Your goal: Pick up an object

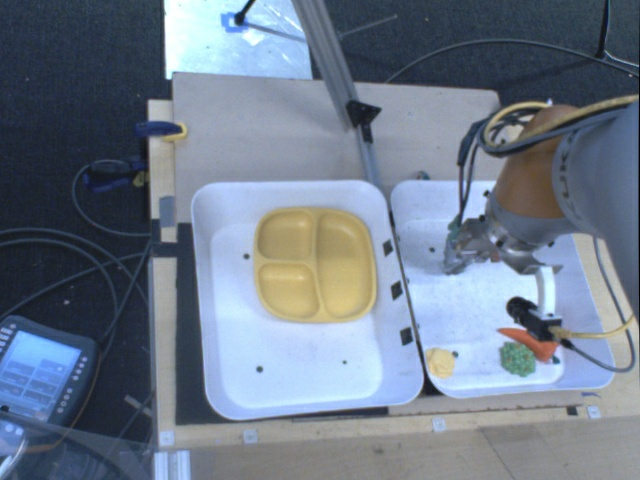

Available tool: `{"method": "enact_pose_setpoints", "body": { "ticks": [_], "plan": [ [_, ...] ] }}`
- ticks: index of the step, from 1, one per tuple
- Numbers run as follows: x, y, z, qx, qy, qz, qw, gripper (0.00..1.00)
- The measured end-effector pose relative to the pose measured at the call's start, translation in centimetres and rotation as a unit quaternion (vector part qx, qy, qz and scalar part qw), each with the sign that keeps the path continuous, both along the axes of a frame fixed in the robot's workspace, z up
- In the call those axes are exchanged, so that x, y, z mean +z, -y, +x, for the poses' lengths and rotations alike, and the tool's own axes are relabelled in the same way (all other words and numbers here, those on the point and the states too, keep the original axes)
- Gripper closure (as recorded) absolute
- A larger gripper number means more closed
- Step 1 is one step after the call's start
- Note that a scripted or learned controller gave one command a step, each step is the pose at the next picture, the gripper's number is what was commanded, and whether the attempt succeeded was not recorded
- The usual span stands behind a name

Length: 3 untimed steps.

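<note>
Gripper (462, 255) hung low over the right bin's (420, 208) bare floor; its opening could not be told. Pickable pieces lay well apart toward the near edge: carrot (530, 343), broccoli (517, 360), yellow piece (440, 362). Yellow tray (315, 265) filled the left bin (225, 268).

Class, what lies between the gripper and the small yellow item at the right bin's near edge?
Bare white bin floor separates the gripper from the yellow item in the camera view.
</note>
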State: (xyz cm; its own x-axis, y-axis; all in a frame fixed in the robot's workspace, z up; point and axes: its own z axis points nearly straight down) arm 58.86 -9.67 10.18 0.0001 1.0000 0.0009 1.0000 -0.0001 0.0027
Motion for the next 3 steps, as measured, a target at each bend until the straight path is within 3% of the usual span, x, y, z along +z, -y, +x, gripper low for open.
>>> {"method": "enact_pose_setpoints", "body": {
  "ticks": [2,3],
  "plan": [
    [10.4,0.0,1.1,0.003,0.003,-0.0010,1.0000,1.00],
    [11.3,-5.8,2.5,0.006,0.000,0.0007,1.0000,1.00]
  ]
}}
